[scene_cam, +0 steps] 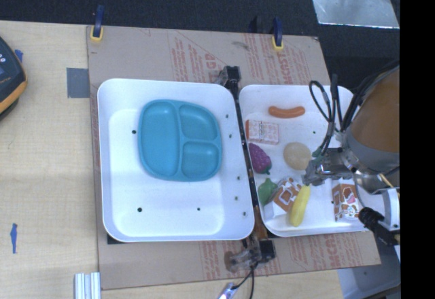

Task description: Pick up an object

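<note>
- Gripper [318, 172] low in right bin [326, 226], above yellow corn [300, 204]; finger state: cannot tell.
- Nearby: beige round piece [296, 154], purple grapes [259, 157], sausage [287, 112].
- Left bin [122, 216] holds blue divided plate [180, 139].

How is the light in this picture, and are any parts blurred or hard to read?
Camera view: light is even and soft; the left bin glares to near white around the blue divided plate; the gripper is blurred over the right bin, and print on the small packets is unreadable.
</note>
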Robot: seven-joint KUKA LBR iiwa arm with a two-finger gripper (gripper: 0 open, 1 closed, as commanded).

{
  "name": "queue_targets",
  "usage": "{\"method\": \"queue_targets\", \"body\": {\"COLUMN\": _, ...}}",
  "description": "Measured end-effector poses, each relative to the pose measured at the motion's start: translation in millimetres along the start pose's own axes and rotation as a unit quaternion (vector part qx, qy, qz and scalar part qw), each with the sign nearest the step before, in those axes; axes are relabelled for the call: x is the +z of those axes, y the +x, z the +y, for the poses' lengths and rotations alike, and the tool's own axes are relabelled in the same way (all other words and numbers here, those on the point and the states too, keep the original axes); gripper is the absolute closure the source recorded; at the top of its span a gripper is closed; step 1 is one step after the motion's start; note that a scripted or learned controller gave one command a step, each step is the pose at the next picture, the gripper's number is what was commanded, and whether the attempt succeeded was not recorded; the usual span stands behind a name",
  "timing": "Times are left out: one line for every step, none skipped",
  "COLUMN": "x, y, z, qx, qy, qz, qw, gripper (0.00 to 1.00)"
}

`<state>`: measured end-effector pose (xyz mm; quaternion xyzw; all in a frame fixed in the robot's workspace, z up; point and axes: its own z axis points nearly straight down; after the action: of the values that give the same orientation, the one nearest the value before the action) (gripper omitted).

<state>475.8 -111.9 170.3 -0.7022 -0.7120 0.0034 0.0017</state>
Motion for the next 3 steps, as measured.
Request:
{"method": "queue_targets", "body": {"x": 0.0, "y": 0.0, "z": 0.0, "qx": 0.0, "qy": 0.0, "qz": 0.0, "qw": 1.0, "gripper": 0.0}}
{"method": "queue_targets", "body": {"x": 73.7, "y": 2.7, "z": 96.9, "qx": 0.003, "qy": -0.008, "qz": -0.001, "qw": 1.0, "gripper": 0.0}}
{"method": "queue_targets", "body": {"x": 72.9, "y": 4.3, "z": 171.4, "qx": 0.005, "qy": -0.008, "qz": 0.0, "qw": 1.0, "gripper": 0.0}}
